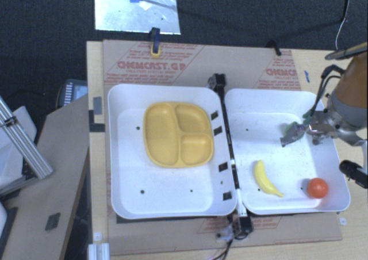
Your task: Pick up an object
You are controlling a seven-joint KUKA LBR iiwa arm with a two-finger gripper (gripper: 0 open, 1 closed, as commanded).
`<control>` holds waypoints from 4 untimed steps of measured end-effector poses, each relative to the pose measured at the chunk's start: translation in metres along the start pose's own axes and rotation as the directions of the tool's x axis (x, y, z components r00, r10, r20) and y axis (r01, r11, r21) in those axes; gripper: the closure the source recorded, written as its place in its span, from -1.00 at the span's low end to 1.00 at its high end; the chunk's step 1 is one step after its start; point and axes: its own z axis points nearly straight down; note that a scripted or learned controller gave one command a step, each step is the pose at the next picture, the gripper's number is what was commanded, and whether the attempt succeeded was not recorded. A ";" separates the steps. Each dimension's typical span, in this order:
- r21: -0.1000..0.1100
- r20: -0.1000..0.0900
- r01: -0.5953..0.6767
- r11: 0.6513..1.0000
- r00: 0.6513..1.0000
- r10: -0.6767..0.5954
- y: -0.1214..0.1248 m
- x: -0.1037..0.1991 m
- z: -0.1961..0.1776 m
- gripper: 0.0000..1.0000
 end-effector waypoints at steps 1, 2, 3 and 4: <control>-0.011 0.002 0.003 1.000 1.000 -0.003 0.003 0.000 -0.006 -1.00; -0.008 0.001 0.001 1.000 1.000 -0.001 0.002 0.006 0.037 -1.00; -0.006 0.001 0.000 1.000 1.000 0.000 0.004 0.003 0.100 -1.00; -0.010 0.002 0.000 1.000 1.000 0.000 0.004 0.003 0.113 -1.00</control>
